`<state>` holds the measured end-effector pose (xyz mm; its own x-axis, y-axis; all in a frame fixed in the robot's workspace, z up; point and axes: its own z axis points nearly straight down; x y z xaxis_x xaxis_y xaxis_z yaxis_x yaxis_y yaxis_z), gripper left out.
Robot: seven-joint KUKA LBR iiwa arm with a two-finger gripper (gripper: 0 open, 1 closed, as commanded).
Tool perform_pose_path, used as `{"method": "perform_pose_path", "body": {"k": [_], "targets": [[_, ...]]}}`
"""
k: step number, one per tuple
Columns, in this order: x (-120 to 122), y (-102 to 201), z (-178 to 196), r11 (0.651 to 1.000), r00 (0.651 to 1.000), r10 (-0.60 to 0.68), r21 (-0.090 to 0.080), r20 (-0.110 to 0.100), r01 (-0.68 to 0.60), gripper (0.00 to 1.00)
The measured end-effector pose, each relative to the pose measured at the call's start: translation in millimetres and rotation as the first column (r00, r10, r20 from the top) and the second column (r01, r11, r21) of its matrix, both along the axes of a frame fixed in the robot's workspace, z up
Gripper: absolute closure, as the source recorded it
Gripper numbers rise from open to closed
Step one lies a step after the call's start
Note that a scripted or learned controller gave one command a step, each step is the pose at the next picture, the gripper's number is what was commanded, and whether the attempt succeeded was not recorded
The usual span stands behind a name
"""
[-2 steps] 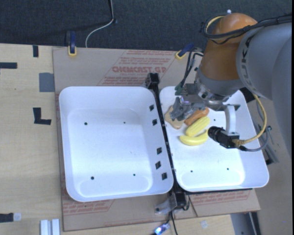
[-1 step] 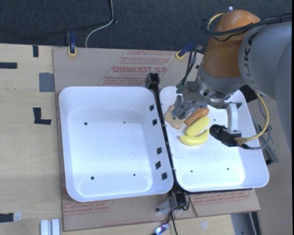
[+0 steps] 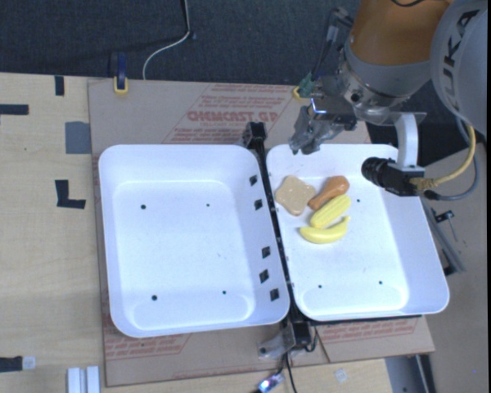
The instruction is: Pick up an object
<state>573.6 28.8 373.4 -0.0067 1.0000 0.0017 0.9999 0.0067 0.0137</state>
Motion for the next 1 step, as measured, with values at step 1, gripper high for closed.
{"method": "perform_pose_path", "body": {"k": [1], "targets": [[-67.2, -3.2, -43.0, 1.000, 1.000, -0.007, -0.003, -0.022, 0.007, 1.00]]}}
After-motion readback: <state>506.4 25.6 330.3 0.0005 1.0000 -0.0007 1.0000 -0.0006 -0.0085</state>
